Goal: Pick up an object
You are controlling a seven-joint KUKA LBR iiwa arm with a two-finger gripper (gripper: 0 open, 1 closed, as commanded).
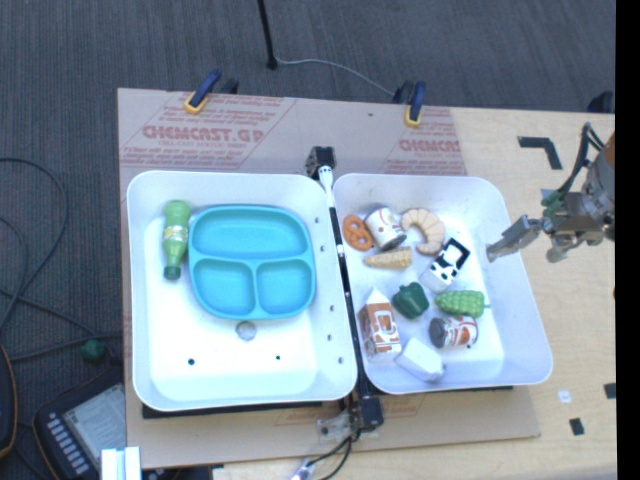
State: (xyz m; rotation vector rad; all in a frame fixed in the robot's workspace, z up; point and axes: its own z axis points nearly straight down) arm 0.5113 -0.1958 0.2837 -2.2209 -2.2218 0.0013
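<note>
Toy food heaped in the right bin [520, 298], tool [545, 236] open and empty at its right rim.

The green bumpy piece [461, 302] (likely light, hard plastic, slippery) lies nearest the tool, just left of it; pinch across its short sides. It is oblong, bright green, beside a red-white can [457, 332].

Board, left print [203, 134]: red "CHEMCAST GP", upside down
Board, right print [430, 145]: partly hidden red "CHEMCAST", also upside down

2 clamps [203, 91] on bench edge
</note>
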